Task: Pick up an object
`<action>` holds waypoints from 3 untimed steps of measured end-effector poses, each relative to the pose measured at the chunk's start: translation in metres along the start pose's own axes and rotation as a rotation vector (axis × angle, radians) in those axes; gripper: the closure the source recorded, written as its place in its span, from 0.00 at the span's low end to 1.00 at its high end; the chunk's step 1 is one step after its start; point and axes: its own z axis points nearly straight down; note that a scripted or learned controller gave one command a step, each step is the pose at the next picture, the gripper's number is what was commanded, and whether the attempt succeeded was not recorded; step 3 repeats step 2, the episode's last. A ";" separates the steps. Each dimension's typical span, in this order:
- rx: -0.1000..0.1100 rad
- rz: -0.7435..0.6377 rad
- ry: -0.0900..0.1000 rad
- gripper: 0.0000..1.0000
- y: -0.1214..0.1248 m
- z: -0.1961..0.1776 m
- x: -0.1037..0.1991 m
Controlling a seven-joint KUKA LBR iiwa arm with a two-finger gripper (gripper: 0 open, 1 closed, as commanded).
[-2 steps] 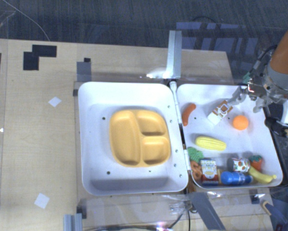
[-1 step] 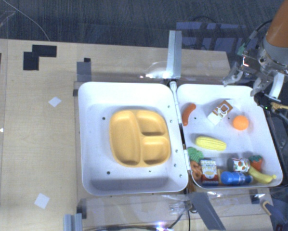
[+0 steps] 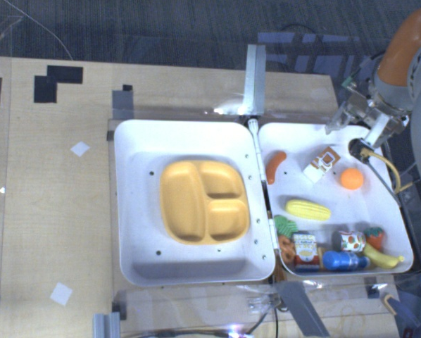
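You see the desk (image 3: pixel 48 210) from above, with two shallow white bins side by side at centre frame. The left bin (image 3: pixel 136 210) holds a yellow divided tray (image 3: pixel 202 201), lying flat in its middle with three compartments facing up. The right bin (image 3: pixel 390 210) holds the loose objects: a red sausage-shaped toy (image 3: pixel 274 166) near its upper left wall, a small white-and-brown carton (image 3: pixel 322 164) just right of that, and an orange ball (image 3: pixel 351 179) close beside the carton, apart from it. Below these, a yellow corn cob (image 3: pixel 308 209) lies crosswise in mid-bin. Along the lower edge you find a green item (image 3: pixel 286 226), a small printed box (image 3: pixel 305 246), a blue bottle (image 3: pixel 344 261) lying on its side, a small can (image 3: pixel 352 241), a banana (image 3: pixel 384 259) and a red piece (image 3: pixel 376 238), all crowded together and in part touching. The arm enters at the upper right of the frame, its orange band at the corner; the hand (image 3: pixel 357 122) hangs over the bin's upper right rim, well apart from every object. Its fingers appear to be empty, but the view is too foreshortened there, so you cannot tell whether they stand wide or narrow.
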 end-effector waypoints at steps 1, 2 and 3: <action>-0.009 -0.409 0.001 0.00 -0.001 -0.053 -0.032; -0.003 -0.098 0.001 0.00 0.017 0.003 -0.021; -0.003 -0.098 0.001 0.00 0.017 0.003 -0.021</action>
